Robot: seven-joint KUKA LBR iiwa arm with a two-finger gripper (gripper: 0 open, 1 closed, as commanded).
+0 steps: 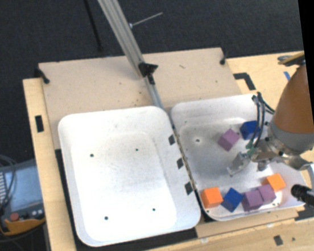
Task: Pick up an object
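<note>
Right white bin (201,116) | small purple cube (228,139), tilted | gripper (243,161) grip unclear

Left bin (123,172): white, smooth, plastic-looking, matt with faint grey scuffing.
Right bin (203,127), touching the left bin's right rim: same white plastic look, greyer smudging on the floor.
Desk (161,247): pale wood-like board, matt; duller tan panel (111,82) behind the left bin.
Blocks in the right bin: purple block (228,139), blue block (232,199), orange block (211,196), matt, soft-edged, foam-like.
Rail (121,29) behind the left bin: ribbed silvery metal.
Arm band (295,106): orange, smooth, slight sheen.
Floor (18,31): dark, rough, carpet-like.
</note>
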